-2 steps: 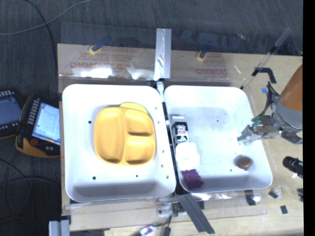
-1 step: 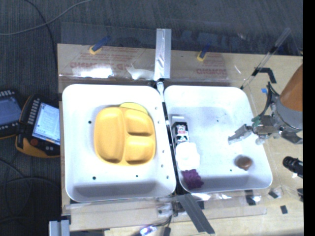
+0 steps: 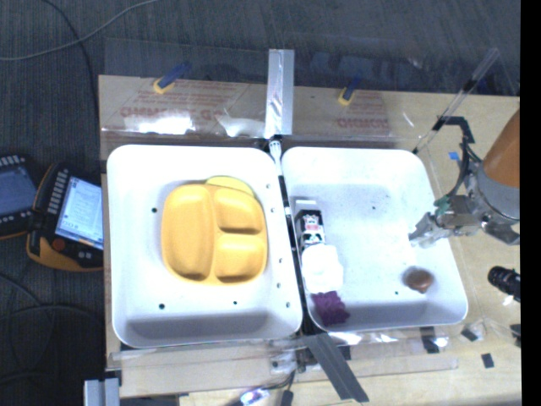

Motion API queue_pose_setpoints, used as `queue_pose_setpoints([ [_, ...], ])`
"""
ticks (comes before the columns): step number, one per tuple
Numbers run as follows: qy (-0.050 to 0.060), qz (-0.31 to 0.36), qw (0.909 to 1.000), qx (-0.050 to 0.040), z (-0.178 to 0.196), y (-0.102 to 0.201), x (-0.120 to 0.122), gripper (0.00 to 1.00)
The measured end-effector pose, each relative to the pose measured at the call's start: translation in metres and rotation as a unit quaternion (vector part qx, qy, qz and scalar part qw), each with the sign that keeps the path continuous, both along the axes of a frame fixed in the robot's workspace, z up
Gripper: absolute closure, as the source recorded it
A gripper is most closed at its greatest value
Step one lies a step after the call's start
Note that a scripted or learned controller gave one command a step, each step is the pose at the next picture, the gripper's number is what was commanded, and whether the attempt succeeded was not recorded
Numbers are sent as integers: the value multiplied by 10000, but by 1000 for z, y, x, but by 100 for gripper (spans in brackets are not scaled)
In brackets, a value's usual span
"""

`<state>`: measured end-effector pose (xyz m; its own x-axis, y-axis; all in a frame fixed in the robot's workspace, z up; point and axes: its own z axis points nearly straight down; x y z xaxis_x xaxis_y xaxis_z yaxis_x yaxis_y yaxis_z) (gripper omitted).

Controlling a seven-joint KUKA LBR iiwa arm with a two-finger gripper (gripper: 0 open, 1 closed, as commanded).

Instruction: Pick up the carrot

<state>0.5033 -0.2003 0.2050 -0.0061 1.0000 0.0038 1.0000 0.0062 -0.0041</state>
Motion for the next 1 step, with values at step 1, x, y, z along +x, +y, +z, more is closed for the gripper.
queue_pose_setpoints([
  [1,1,0,10000,0,0,0,0,0],
])
